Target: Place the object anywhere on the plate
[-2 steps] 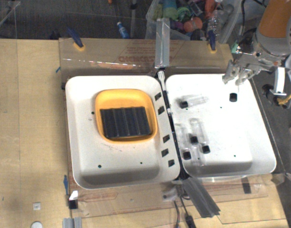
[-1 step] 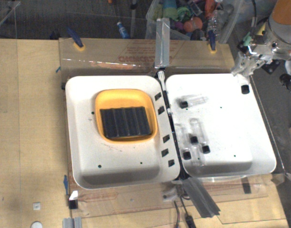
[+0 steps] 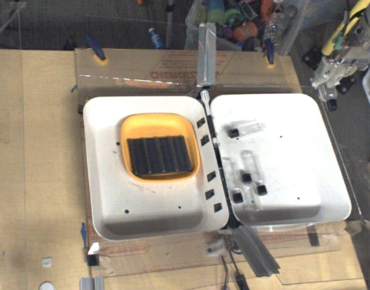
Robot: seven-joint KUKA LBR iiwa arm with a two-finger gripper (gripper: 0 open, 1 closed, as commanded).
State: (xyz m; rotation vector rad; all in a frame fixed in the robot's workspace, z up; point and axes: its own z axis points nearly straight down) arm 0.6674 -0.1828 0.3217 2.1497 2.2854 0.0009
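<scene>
Wooden surface point(image 3: 34, 162) fills most of the view from above, with dark floor beyond its far edge. Two shallow white bins sit side by side at its centre, touching along a middle divider: the left bin point(image 3: 103, 204) and the right bin point(image 3: 305, 162).

At 12 o'clock, past the surface, a clear tub of colourful clutter point(image 3: 245, 8) stands on the floor.

Inside the left bin, slightly towards 12 o'clock of that bin's middle, lies a yellow plate point(image 3: 157, 122) with rounded corners. A black ridged rectangular object point(image 3: 159, 154) rests flat on the plate, covering its centre and its 6 o'clock half, well inside the rim.

At 2 o'clock, outside the right bin's far corner and over the floor, a pale grey claw point(image 3: 331, 77) hangs clear of both bins. It is too small and blurred to tell whether it is clenched or released; nothing can be made out in it.

Several small clear tubes with black caps point(image 3: 246, 175) lie scattered in the right bin, near the divider, from its centre towards 7 o'clock.
</scene>
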